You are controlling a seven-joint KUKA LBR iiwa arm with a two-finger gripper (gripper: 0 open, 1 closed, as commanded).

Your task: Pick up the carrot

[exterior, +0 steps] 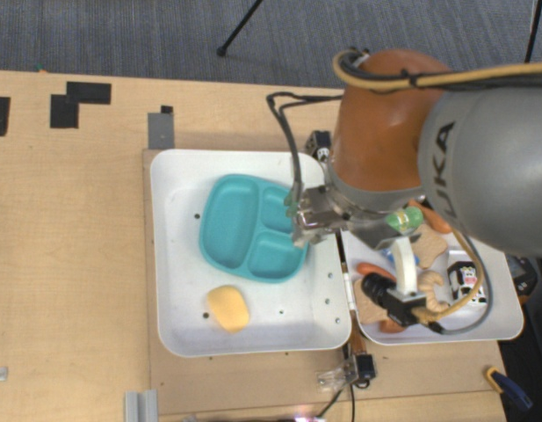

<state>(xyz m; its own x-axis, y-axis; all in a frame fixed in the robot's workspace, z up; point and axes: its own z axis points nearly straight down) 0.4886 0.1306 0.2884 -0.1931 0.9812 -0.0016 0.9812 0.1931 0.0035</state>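
Desk (68, 236) w/ 2 white bins: left bin (178, 323) has teal tray (235, 227) + yellow lump (227, 308), right bin (503, 319) mixed clutter; jaws' state can't tell.

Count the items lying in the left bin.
2. A teal divided plate lies in the middle of the left bin, and a yellow lump lies nearer its front edge. The arm covers the bin's right side, so more may be hidden.

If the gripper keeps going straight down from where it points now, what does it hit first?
Most likely the right edge of the teal divided plate in the left bin, since the gripper sits over it. Depth is unclear from above.
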